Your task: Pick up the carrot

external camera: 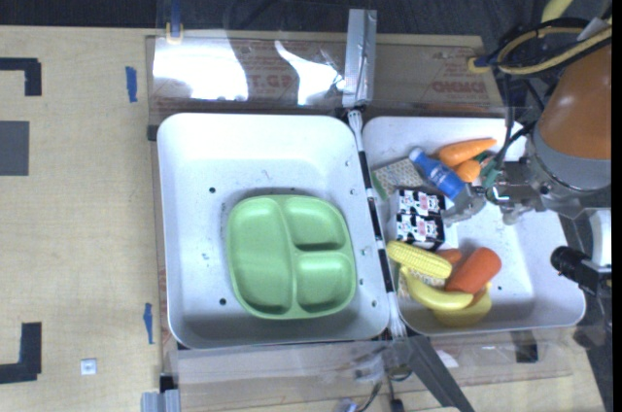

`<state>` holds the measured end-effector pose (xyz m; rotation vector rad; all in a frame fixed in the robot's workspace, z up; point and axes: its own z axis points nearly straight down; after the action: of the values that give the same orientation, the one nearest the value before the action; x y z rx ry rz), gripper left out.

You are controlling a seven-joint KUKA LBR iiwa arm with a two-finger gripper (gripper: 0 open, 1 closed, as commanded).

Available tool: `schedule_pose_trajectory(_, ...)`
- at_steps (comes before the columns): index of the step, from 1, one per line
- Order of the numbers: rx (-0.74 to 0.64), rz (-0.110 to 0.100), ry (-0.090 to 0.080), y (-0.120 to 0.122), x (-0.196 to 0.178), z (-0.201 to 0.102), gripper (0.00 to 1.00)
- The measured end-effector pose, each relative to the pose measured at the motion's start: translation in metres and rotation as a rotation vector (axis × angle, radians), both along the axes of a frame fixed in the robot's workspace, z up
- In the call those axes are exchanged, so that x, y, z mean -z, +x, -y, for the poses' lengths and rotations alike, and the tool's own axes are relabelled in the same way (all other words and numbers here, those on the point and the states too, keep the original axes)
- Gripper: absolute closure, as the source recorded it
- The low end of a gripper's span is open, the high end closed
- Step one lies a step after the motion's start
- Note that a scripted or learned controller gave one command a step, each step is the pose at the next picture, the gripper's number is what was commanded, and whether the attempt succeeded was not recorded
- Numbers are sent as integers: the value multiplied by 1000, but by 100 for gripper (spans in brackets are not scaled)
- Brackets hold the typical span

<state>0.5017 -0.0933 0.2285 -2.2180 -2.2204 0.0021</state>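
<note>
The carrot is orange and lies near the back of the right bin, pointing left to right. A second orange piece shows just below it, against the gripper. My gripper reaches in from the right and sits right beside the carrot's front side, low in the bin. The grey wrist and the orange band hang above the bin's right edge. Nothing is visibly held between the fingers.
A blue bottle lies left of the gripper. In front are a black-and-white box, a corn cob, a banana and a red-orange vegetable. The left bin holds a green divided plate.
</note>
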Motion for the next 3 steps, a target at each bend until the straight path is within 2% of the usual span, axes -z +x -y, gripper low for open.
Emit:
schedule_pose_trajectory(1,97,5,-2,71,64,60,0)
schedule_pose_trajectory(2,-56,7,-4,103,81,93,0)
schedule_pose_trajectory(3,143,0,0,47,48,91,0)
